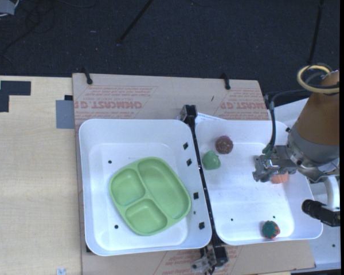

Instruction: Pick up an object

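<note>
In the right bin (241, 234) lie a dark red ball (224, 145) near the back left, a green lump (211, 160) just in front of it, and a green and red object (270, 229) near the front right corner. My gripper (268, 172) hangs low over the bin's right side, with the grey and orange arm (321, 119) behind it. A small orange object (280, 178) peeks out from directly under the gripper, touching or very close to it. How much of the orange object is hidden I cannot say.
The left bin (97, 153) holds a light green divided plate (149, 195). A black divider (196, 171) runs between the bins. Cardboard (137, 99) lies under both, and a black bracket (320, 211) sticks in at the right edge.
</note>
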Action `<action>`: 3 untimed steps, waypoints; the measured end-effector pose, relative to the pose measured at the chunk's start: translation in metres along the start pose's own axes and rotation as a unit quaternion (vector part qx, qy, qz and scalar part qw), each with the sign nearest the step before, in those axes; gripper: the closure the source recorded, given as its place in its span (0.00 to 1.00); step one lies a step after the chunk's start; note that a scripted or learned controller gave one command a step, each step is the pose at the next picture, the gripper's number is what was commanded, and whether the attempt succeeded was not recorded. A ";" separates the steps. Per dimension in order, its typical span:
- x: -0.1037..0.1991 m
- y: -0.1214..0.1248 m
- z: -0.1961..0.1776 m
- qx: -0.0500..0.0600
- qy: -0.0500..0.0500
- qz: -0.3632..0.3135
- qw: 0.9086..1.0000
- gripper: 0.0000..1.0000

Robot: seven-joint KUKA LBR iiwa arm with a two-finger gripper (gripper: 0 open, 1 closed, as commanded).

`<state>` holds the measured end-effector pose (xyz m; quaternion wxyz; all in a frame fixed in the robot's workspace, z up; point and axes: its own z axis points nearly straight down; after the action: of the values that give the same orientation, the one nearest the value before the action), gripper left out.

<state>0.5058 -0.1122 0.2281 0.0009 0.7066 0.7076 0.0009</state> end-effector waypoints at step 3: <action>0.088 0.013 -0.038 0.004 0.001 -0.001 1.000 1.00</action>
<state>0.5184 -0.0237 0.2662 -0.0022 0.7059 0.7083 -0.0010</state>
